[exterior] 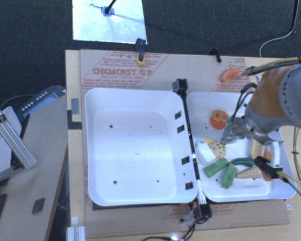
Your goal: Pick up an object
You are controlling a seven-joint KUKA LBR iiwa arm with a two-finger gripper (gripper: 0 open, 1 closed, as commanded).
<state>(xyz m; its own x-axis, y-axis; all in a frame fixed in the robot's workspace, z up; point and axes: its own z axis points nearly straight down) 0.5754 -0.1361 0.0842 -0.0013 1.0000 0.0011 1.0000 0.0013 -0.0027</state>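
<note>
Here the arm (278, 97) leans in from three o'clock and covers much of the right bin (200, 102), cutting off whatever lies beneath it. The tool (230, 133) hangs low near the bin's middle, but I cannot tell how it is set; it is too dark and small to read. An orange round object (219, 118) sits just at its ten o'clock. Toward six o'clock lie a white block (206, 153), a speckled wedge (218, 148) and two green pieces (223, 169), their long axes running from seven to one o'clock. The left bin (95, 99) stands beside it on the worktop (120, 67).
</note>
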